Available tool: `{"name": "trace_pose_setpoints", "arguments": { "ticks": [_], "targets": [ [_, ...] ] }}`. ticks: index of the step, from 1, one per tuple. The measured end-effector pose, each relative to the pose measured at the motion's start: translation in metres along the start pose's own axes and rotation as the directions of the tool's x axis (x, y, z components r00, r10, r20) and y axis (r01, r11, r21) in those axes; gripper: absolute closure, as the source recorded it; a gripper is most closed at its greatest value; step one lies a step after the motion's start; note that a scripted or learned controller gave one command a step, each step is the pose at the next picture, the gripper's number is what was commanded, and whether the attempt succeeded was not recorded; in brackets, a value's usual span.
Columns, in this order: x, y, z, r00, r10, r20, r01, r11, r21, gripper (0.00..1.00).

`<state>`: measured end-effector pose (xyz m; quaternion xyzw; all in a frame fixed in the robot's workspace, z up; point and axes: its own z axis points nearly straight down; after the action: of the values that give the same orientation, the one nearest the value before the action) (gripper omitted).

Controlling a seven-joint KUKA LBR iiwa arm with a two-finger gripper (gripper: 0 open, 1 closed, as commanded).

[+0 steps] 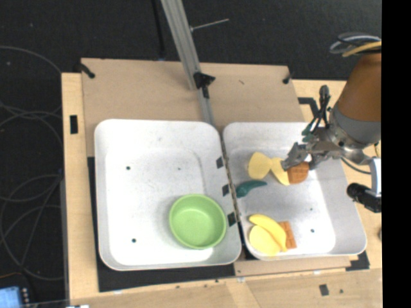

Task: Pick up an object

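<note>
My gripper (299, 164) hangs over the upper middle of the right bin (321, 140), with the arm coming in from the right. A small orange-brown block (297, 174) sits directly at its tip, touching or very close to it. Whether the block is gripped or lying on the bin floor cannot be made out. A pale yellow piece (259, 165) and a smaller yellow piece (281, 174) lie just left of the block.
A teal object (249, 187) lies by the divider between the bins. At the right bin's front are yellow pieces (264, 231) and an orange strip (288, 234). A green bowl (197, 221) stands in the left bin (128, 153), front right. A metal pole (183, 37) rises behind the bins.
</note>
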<state>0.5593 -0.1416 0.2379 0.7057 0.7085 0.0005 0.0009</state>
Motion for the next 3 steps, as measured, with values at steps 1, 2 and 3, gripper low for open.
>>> {"name": "trace_pose_setpoints", "arguments": {
  "ticks": [1, 2, 3],
  "targets": [
    [0.043, -0.003, 0.004, 1.000, -0.001, 0.000, 0.001, 1.000, 0.001, 1.00],
    [0.097, -0.004, 0.012, 1.000, -0.002, -0.001, 0.002, 1.000, 0.001, 1.00],
    [0.150, -0.004, 0.017, 1.000, -0.003, -0.002, 0.003, 1.000, 0.002, 1.00]
  ]
}}
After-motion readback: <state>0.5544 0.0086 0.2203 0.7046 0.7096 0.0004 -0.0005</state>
